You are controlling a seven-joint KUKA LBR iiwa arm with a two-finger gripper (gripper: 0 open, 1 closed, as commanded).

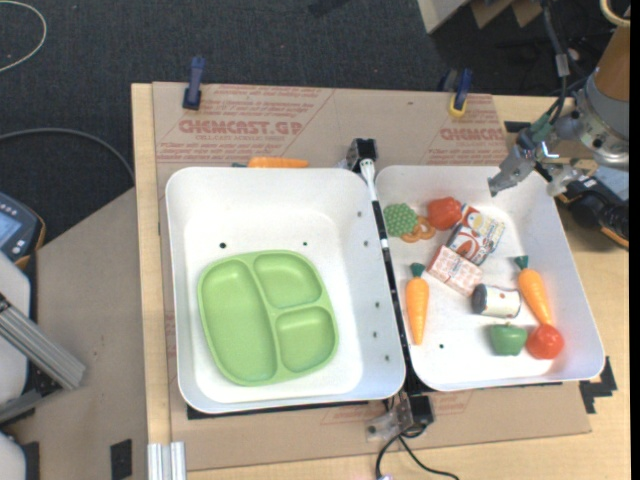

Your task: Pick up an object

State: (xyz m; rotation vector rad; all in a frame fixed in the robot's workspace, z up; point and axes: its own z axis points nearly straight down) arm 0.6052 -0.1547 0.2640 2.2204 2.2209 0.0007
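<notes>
My gripper point(528, 173) hangs over the far right corner of the right bin point(580, 298), open, with nothing between its fingers. One grey finger point(503, 178) points toward the bin's middle. In that bin lie a red tomato-like piece point(444, 211), a green leafy piece point(402, 219), a white and red carton point(478, 234), a red patterned box point(455, 268), two orange carrots point(416, 306) point(535, 293), a white can with a dark end point(497, 300), a green pepper point(508, 339) and a red ball-shaped fruit point(545, 342). The carton is the object closest to the gripper.
The left bin point(190, 228) holds a green divided plate point(267, 315). A black clip point(362, 153) sits where the bins meet at the back. Blue point(193, 71) and yellow-blue point(460, 93) clamps hold the board's far edge. Cables hang at the upper right.
</notes>
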